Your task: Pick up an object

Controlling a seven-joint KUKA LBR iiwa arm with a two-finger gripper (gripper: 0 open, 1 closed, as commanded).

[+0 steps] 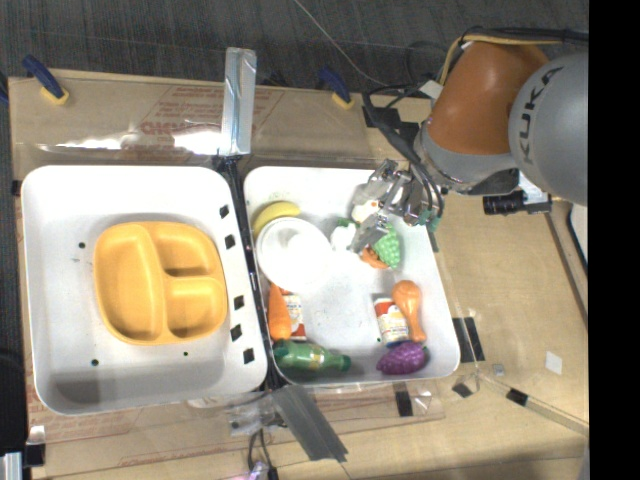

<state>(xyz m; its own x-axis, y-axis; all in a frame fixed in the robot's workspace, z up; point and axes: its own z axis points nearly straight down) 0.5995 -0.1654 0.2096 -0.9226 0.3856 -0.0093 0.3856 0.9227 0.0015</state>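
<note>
Gripper (pixel 385 218) of the grey arm hangs low in the right white plastic bin (pixel 440 268), at its upper right part, right over a small green-and-orange toy vegetable (pixel 383 251); whether it pinches the toy I cannot tell. Nearby lie 1 white round plate (pixel 295 253), 1 purple grape bunch (pixel 403 358) and 1 green bottle (pixel 312 359), while the left bin (pixel 40 268) holds a yellow divided tray (pixel 160 280).

- We can read "KUKA" in dark letters running up the grey arm casing (pixel 548 108) at the right.
- There's red print on the clear sheet (pixel 190 118) behind the bins, but it's too faint for us to read.
- The small jar (pixel 392 320) has a label, also unreadable.
</note>
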